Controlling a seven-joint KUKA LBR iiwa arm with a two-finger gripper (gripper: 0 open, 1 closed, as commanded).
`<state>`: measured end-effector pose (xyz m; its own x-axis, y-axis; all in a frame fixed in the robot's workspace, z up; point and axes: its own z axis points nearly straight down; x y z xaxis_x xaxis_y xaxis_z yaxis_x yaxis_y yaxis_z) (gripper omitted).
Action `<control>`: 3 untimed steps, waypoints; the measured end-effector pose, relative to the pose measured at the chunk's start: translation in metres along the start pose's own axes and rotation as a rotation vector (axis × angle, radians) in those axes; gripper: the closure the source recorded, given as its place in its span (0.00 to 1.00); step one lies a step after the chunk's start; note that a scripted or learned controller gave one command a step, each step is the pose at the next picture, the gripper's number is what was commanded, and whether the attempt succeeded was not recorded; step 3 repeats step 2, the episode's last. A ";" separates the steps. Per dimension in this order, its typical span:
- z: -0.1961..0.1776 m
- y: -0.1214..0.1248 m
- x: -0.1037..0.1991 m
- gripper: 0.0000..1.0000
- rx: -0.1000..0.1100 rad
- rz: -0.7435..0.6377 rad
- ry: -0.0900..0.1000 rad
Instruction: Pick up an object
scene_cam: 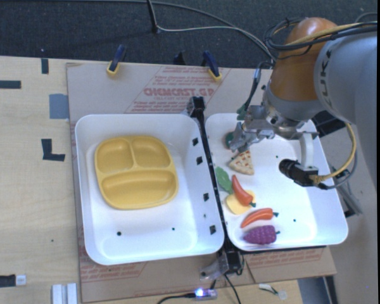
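In the camera view, the gripper (pixel 242 140) hangs low in the right bin (pixel 316 230), just above the pizza slice (pixel 243 163); its opening cannot be made out. Red print on the cardboard (pixel 164 90) reads partly "CHEMCAST".

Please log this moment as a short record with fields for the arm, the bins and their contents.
arm: hand low over the right bin, above the pizza slice toy
left bin: yellow divided plate
right bin: pizza slice toy, green leaf, red pepper, yellow piece, orange-red chili, purple grapes
held: nothing visibly between the fingers
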<state>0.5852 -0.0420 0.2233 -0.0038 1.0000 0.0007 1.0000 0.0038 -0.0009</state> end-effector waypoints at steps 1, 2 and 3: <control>0.007 -0.006 0.045 1.00 0.000 0.000 0.000; 0.013 -0.011 0.091 1.00 0.001 0.000 0.000; 0.013 -0.011 0.091 1.00 0.001 0.000 0.000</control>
